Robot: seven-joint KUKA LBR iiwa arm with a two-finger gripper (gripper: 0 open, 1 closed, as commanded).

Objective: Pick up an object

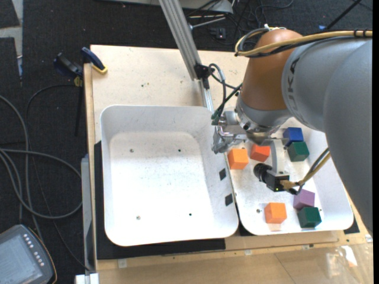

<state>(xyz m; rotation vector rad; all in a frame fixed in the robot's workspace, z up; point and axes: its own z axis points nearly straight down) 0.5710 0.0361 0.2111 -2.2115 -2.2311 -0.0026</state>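
Observation:
The right bin (331,220) holds several small blocks. An orange block (238,158) lies at its left side, with a red-orange block (260,153) beside it. My gripper (227,137) hangs over the near-left part of this bin, just above and left of the orange block, close to the wall between the bins. Behind the wrist are a blue block (293,135) and a green block (298,151). Toward the front lie a purple block (304,198), a dark green block (309,217) and a second orange block (275,212). The arm hides much of the bin's far side.
The left bin (112,123) sits to the left of the gripper. A slanted aluminium pole (183,37) rises behind the bins. A blue and yellow clamp (80,65) lies at the bench's back left corner. Cables run over the floor on the left.

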